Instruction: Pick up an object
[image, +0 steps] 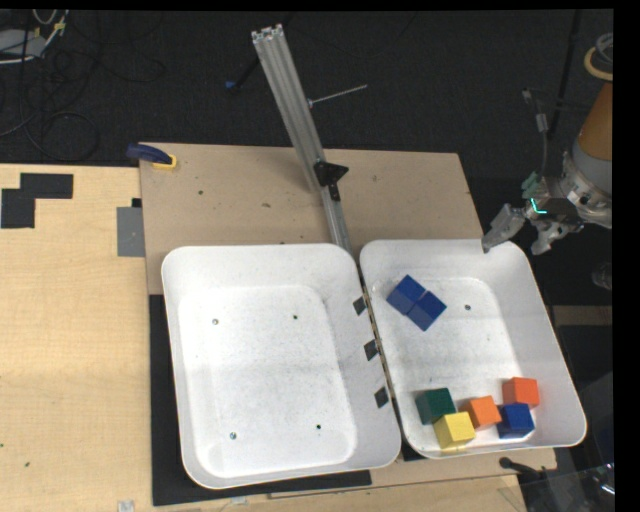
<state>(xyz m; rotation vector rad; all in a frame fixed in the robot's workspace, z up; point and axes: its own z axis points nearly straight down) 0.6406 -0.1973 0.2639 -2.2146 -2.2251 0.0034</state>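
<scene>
Camera view: the gripper (522, 228) hangs open and holding nothing at the right bin's (545, 310) one o'clock corner. The blue block (416, 301), alone at eleven o'clock, looks light, rigid, smooth; pinch its flat opposite sides

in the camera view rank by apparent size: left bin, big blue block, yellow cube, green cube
1. left bin, largest by far
2. big blue block
3. green cube and yellow cube: they look about alike, and they partly overlap, so no ranking between them
</scene>
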